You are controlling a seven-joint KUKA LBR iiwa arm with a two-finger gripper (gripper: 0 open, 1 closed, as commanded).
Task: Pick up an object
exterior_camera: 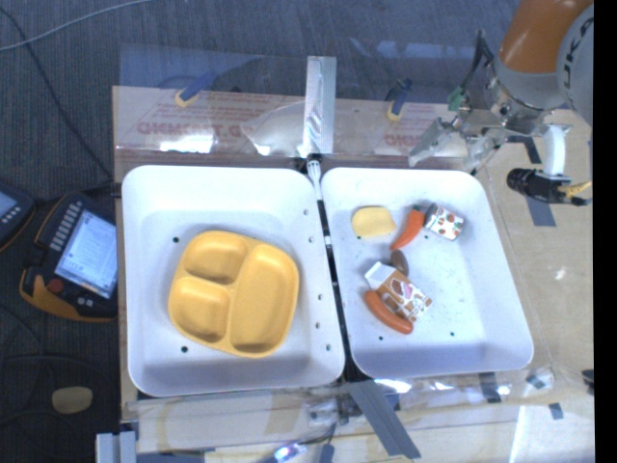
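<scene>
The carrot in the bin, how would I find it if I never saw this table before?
Look at the right white bin, the one without the yellow tray. Near its far side, the carrot lies tilted between a pale yellow lump and a small red and white box. It is the orange thing that narrows to one end, unlike the reddish sausage nearer the front.

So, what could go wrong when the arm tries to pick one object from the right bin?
1. The orange carrot, small printed box and brown piece lie close together, so the gripper may nudge neighbours.
2. The red sausage touches the patterned packet; both could lift or slip.
</scene>
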